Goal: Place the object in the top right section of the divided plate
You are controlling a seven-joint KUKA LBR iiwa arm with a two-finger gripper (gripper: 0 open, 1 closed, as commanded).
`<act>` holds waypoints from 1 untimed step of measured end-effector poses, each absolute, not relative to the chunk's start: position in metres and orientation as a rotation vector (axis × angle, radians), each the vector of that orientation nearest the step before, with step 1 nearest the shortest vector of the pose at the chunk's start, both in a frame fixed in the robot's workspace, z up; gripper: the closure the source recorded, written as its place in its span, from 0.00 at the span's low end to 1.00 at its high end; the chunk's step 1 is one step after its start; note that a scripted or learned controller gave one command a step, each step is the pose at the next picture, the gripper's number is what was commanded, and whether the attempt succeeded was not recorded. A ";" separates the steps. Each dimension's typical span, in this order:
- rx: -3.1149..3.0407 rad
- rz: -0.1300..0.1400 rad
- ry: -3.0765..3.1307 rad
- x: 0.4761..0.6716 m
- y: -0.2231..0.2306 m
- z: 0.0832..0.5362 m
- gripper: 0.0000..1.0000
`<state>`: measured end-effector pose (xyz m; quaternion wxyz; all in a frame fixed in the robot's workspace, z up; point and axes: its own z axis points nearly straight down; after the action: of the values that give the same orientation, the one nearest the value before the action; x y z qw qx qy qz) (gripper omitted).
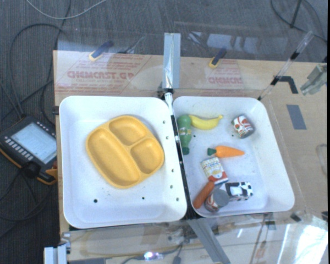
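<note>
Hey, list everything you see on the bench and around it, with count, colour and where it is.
bins: two, white, side by side on the bench
divided plate: one, yellow, three sections, in the left bin
banana: one, yellow, top of the right bin
green bottle: one, green, right bin by its left wall
small can: one, red and white, upper right of the right bin
carrot: one, orange with green top, middle of the right bin
carton: one, red and white, below the carrot
sausage: one, orange-brown, bottom of the right bin
black-and-white toy: one, bottom of the right bin
handheld pendant: one, black and orange, floor at left
</note>
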<state>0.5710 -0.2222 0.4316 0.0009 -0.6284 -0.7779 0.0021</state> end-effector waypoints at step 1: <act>-1.933 0.005 -2.474 0.523 -0.223 0.432 1.00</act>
<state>0.5227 -0.2233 0.4320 0.0011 -0.6156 -0.7881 0.0015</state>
